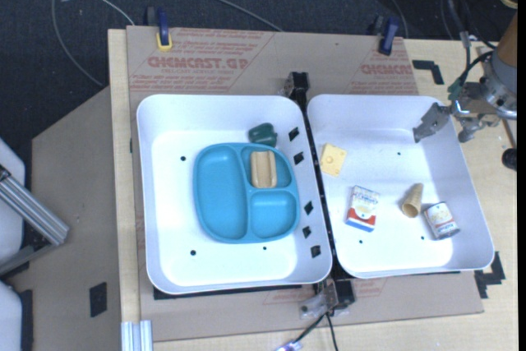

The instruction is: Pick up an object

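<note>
My gripper [448, 121] hung over the right bin's [386, 263] far right corner; I could not tell its state. In that bin lay a yellow cheese wedge [333, 159], small box [362, 208], cone [411, 199] and can [440, 219] (none touched). The bins sat on a cardboard-covered bench [205, 53], dark carpet [74, 20] beyond.

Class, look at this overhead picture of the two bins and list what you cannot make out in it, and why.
- The arm: cut off by the camera view's right edge.
- The gripper at the right bin's far right corner: too small and blurred to read.
- The small box and the can: label print too small.
- The dark green object behind the blue tray: shape unclear, partly hidden by the tray's rim.
</note>
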Available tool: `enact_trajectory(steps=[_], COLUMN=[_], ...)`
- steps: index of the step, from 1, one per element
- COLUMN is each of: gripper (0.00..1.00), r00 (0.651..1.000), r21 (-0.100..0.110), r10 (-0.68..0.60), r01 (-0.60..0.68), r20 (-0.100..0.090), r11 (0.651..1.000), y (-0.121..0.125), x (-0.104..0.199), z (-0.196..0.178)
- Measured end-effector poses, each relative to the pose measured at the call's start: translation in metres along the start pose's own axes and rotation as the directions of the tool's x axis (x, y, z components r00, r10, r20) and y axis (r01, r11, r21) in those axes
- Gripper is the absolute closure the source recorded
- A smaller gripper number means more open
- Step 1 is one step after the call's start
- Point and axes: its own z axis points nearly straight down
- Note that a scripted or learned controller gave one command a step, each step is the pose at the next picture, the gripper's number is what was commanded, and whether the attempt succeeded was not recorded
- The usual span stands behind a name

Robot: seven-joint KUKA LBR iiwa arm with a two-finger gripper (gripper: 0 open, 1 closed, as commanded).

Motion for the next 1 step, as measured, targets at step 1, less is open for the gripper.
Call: enact_trajectory(steps=[1], gripper=[0.00], r00=[1.000], r21=[-0.014], r10=[-0.004], r01=[0.004], r20=[0.003], r11=[1.000], y=[0.0029], x=[0.0007], z=[-0.0081])
